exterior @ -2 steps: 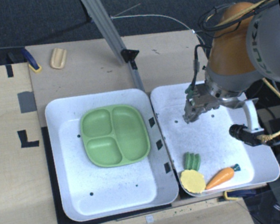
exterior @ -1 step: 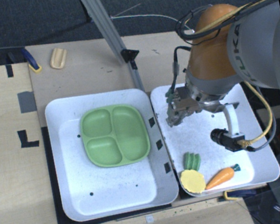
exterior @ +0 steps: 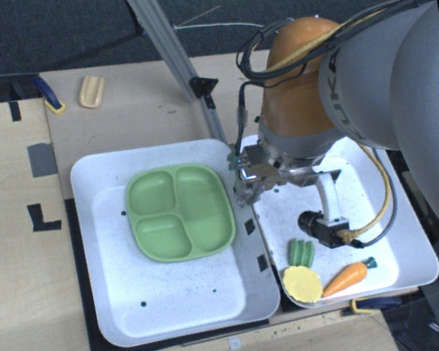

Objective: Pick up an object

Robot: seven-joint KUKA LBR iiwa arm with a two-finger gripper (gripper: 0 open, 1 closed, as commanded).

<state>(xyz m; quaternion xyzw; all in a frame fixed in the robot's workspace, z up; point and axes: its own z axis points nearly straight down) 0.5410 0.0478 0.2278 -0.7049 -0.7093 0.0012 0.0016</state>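
A green divided plate lies in the left bin. In the right bin, near its front edge, sit a small green ribbed piece, a yellow round piece and an orange toy carrot with a teal tip. My gripper hangs over the divider between the two bins, just right of the plate's right rim and well behind the three toys. The wrist's bulk covers the back of the right bin.
A slanted grey metal bar runs from the top down to the bins' back edge. A small beige block and a blue-yellow clip lie on the wooden bench behind the left bin.
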